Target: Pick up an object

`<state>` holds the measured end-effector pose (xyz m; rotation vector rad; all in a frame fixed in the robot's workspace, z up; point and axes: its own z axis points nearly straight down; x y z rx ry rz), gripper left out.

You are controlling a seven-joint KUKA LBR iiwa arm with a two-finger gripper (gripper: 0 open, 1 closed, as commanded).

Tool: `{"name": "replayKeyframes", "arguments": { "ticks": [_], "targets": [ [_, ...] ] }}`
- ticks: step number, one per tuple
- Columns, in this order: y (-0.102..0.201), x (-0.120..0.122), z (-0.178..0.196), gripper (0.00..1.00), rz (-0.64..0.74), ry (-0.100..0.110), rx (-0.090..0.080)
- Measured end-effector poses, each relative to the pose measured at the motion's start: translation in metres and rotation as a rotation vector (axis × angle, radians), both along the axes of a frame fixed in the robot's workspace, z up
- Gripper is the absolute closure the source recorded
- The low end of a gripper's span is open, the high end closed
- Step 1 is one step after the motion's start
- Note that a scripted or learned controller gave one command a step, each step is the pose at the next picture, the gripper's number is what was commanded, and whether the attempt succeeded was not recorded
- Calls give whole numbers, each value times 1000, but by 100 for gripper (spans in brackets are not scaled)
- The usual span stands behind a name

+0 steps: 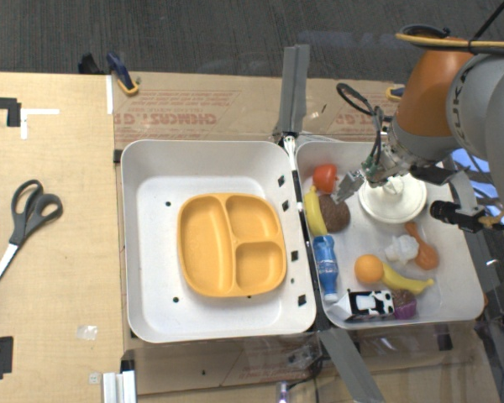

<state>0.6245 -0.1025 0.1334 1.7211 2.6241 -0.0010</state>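
Hand (353,185) hovers beside a small red tomato (324,176), fingers apart, clasping nothing

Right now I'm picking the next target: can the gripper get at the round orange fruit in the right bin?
Probably yes: the round orange fruit lies uncovered, with the yellow banana close beside it, and the gripper is over the same bin.

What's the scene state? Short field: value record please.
left bin: holds a yellow divided plate
right bin: cluttered with small items
items seen: tomato, orange, banana, blue bottle, white stand
arm: reaches in from the right, over the right bin's far part
gripper: low beside the tomato, nothing visibly held
outside bins: scissors on the bench at left
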Motion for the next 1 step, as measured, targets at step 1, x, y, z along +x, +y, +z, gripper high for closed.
{"name": "replayKeyframes", "arguments": {
  "ticks": [1],
  "targets": [
    [-11, -85, -34, 0, 6, 4, 2]
  ]
}}
